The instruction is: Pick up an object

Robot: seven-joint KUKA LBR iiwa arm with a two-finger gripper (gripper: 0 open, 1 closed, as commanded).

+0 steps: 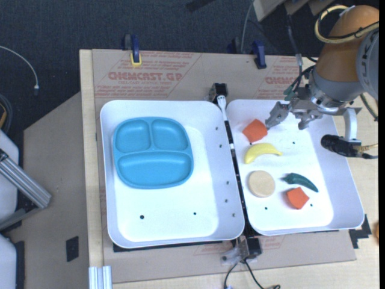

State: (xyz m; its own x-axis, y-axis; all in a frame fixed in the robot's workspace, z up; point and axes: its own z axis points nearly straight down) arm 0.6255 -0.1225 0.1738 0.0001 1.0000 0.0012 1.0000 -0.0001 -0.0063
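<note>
Looking at this with the yellow plastic banana (262,153) as my landmark, honestly the biggest risk is a whiffed grab. The grey two-finger gripper (292,117) hangs up and to the right of the banana with its fingers spread apart and nothing between them, so nothing is picked yet.

Counting from the near side: one small orange-red block (297,198) sits furthest toward the camera, below-right of the banana. Next, one dark teal pepper-shaped piece (301,181), almost touching that block, so a closing pinch could catch both or shove one away. One round tan cookie-like disc (261,183) lies just below the banana; flat things like that tend to slip out. One orange wedge-shaped block (255,130) sits just above the banana, nearest the fingers, probably the likeliest target.

Far left of the banana, one blue divided plastic tray (153,152) in the left white bin (174,227). Two bins total, the right white bin (337,161) holding all five pieces.
</note>
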